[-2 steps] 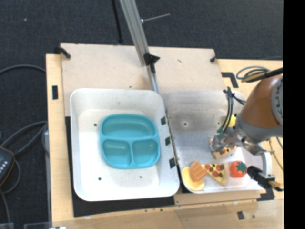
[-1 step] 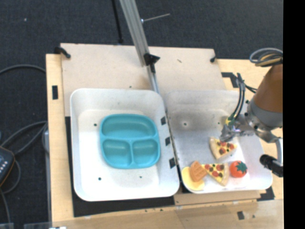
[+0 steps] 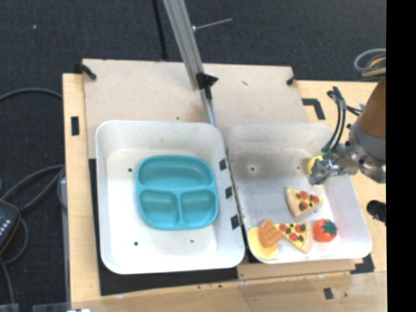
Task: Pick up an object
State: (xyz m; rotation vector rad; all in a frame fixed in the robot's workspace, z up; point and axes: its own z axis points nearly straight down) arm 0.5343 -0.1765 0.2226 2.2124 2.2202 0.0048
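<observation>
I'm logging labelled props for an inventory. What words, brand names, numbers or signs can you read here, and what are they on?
None can be read.
The teal tray, pizza slices, tomato and white bins carry no visible lettering.
The black marks on the bench are plain tape corners, not characters.

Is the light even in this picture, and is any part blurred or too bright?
Camera view: light is soft and even; the white bins look bright but not washed out; a grey smudge or shadow darkens the right bin's floor; the gripper looks slightly soft.
</observation>
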